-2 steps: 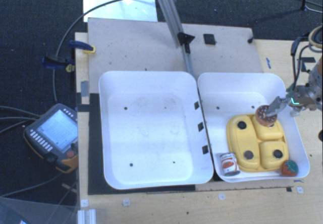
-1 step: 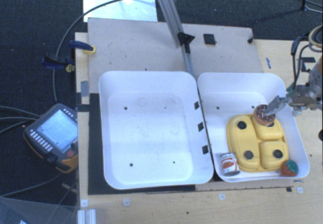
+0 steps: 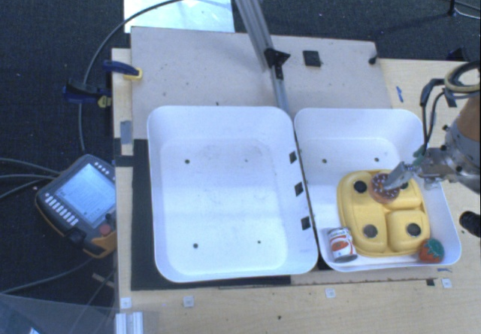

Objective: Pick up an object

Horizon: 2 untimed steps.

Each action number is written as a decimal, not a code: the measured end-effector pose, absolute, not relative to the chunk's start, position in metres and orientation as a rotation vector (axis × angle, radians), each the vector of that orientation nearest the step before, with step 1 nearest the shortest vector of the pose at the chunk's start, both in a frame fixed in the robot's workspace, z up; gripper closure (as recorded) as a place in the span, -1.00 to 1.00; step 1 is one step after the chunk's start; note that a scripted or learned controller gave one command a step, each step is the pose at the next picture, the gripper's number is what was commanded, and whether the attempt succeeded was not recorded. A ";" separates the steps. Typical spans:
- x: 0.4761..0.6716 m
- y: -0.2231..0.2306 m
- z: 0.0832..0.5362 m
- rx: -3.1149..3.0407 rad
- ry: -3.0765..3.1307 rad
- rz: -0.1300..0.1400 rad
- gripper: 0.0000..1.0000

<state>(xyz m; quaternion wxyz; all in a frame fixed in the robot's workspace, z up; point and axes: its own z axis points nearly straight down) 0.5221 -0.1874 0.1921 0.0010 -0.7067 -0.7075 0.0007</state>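
A small can (image 3: 341, 244) and red ball (image 3: 431, 250) flank the yellow tray (image 3: 379, 221); hand (image 3: 400, 177) state unclear.

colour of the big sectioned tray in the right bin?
Yellow. The sectioned tray shows clearly in the camera view, lying in the right bin.

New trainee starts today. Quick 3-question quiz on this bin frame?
1. True or false: the yellow tray lies in the left bin.
2. Which item stands nearest the front wall of the right bin? A) small can B) doughnut-like ring C) reddish ball
3. What is the gripper hovering over?

Key: 1. False, the right bin. 2. A. 3. The ring on the yellow tray.
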 end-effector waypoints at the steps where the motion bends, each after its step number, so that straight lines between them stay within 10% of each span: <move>1: 0.521 -0.185 0.150 -2.219 -2.222 0.001 -1.00; 2: 0.524 -0.185 0.136 -2.225 -2.238 -0.012 -1.00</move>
